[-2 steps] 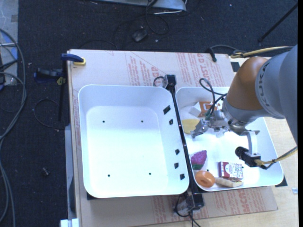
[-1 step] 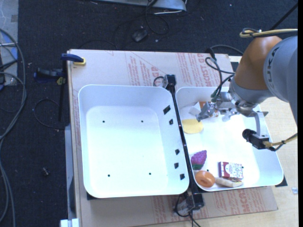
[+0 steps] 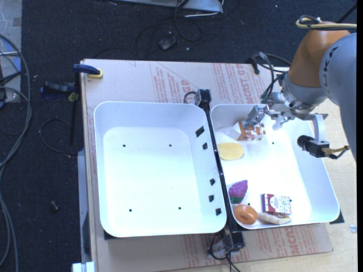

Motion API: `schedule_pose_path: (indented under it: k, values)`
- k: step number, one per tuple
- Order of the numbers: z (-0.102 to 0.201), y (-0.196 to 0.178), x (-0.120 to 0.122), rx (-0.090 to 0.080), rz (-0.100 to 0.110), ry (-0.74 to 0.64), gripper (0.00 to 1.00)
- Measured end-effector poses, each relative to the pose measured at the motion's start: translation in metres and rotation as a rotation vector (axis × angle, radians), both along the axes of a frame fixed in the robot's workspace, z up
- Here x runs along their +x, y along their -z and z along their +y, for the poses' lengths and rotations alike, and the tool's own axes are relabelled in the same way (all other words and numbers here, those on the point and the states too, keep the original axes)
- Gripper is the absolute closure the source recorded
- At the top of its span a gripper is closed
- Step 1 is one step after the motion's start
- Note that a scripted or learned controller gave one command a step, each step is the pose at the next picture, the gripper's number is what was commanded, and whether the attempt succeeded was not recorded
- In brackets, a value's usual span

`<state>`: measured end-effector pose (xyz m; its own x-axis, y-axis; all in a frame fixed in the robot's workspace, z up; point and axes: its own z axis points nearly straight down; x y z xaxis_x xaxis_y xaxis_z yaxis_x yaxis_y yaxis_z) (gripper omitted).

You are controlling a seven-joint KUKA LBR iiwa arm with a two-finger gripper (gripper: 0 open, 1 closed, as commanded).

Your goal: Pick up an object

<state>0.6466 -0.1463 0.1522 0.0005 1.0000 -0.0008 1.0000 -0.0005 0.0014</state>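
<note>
Resting on a cardboard-topped bench (image 3: 147,81) over dark, cable-strewn carpet (image 3: 45,33), gripper (image 3: 253,119) state unclear.

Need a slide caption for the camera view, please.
KUKA arm's gripper poised over an orange-and-white packet in the right bin.

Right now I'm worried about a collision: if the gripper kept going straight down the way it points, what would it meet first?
Probably the orange-and-white packet lying just under the gripper in the right bin. Depth is hard to judge from above, so it could instead touch the bin floor beside it.
</note>
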Motion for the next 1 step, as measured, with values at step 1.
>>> schedule_pose_path:
  k: [1]
  values:
    - [-0.0185, -0.0569, -0.0078, -0.001, -0.004, 0.0, 0.0]
